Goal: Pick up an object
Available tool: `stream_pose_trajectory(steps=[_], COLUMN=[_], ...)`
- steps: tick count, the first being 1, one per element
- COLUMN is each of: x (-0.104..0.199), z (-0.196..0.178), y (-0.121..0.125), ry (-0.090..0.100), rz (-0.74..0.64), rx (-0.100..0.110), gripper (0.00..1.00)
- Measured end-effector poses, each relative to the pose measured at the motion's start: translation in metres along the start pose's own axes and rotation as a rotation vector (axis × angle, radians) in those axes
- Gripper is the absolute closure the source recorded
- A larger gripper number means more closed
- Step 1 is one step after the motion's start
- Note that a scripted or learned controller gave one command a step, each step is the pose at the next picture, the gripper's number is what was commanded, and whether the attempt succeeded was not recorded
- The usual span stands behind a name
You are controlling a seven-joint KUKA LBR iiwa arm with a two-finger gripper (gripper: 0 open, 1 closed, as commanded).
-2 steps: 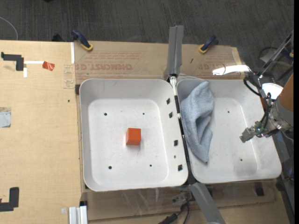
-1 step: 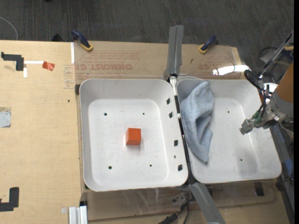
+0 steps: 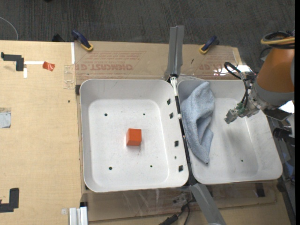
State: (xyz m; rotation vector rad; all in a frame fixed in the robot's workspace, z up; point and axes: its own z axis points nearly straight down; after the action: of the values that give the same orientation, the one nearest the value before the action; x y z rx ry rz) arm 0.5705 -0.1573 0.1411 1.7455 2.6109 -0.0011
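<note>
The gripper (image 3: 233,116) hangs over the right bin (image 3: 253,165), its fingers too small and blurred to tell apart from together, beside a crumpled grey-blue towel (image 3: 198,121), while the orange cube (image 3: 134,137) sits mid-floor in the left bin (image 3: 93,130).

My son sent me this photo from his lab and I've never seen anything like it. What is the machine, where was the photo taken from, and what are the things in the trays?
It is a single photo from a camera fixed above a workbench, looking down at a slant. On the right edge is a robot arm, grey with an orange band, reaching in. At its tip is the hand, which is above the right tray and carries nothing. The bench bears two shallow white trays side by side. The left tray holds a small orange block. The right tray holds a crumpled grey-blue cloth, lying against its left wall. The arm's job is to pick something up.
</note>
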Motion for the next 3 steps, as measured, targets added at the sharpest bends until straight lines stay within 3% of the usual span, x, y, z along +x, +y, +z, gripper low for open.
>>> stream_pose_trajectory(steps=[1,2,3], x=[0.003,0.017,0.014], z=[-0.005,0.023,0.049], y=[-0.004,-0.034,-0.060], ry=[0.000,0.001,0.001], rz=[-0.380,-0.755,-0.515], rx=[-0.002,-0.002,-0.001], gripper=[1.00,1.00,1.00])
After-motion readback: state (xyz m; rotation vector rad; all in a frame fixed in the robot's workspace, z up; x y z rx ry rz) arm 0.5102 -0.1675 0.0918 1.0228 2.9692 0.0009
